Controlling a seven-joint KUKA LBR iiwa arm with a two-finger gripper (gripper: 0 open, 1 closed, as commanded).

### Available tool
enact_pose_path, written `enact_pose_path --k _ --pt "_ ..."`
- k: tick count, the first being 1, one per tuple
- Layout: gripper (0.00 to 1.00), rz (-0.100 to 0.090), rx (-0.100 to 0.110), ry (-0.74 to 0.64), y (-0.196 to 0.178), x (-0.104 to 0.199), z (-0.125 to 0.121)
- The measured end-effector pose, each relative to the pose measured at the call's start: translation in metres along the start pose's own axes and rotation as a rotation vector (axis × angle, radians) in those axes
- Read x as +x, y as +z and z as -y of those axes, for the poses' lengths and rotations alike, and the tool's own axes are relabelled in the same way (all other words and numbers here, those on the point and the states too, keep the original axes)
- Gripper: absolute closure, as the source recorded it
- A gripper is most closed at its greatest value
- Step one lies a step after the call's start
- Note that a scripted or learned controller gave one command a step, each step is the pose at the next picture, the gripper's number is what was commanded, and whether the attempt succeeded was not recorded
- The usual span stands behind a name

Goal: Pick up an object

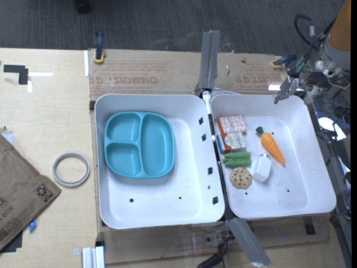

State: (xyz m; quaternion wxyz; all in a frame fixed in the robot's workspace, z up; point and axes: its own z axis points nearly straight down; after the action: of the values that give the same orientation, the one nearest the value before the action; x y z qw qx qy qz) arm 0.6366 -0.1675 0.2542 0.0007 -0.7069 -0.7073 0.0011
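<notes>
The right bin [312, 200] holds several toy foods. An orange carrot [273, 146] with a green top lies near the middle. A red and white snack box [231, 133] sits at the bin's left side. Below it lie a green pea pod [237, 159], a brown cookie [240, 178] and a small white piece [262, 168]. My gripper [284, 92] hangs over the bin's far right corner, above and to the right of the carrot, apart from every object. Nothing shows in it.
The left bin [111, 211] holds a blue divided plate [139, 144]. A grey tape ring [71, 168] and a brown cardboard box [19, 197] lie on the bench to the left. Blue and yellow clamps [99, 48] grip the cardboard at the back.
</notes>
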Motion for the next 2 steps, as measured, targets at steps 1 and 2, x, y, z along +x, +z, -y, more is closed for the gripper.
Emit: enact_pose_path --k 1,2 --pt "0.00 -0.001 0.001 0.160 0.034 0.033 0.026" --pt "0.00 0.000 -0.004 0.057 0.162 -0.014 0.021"
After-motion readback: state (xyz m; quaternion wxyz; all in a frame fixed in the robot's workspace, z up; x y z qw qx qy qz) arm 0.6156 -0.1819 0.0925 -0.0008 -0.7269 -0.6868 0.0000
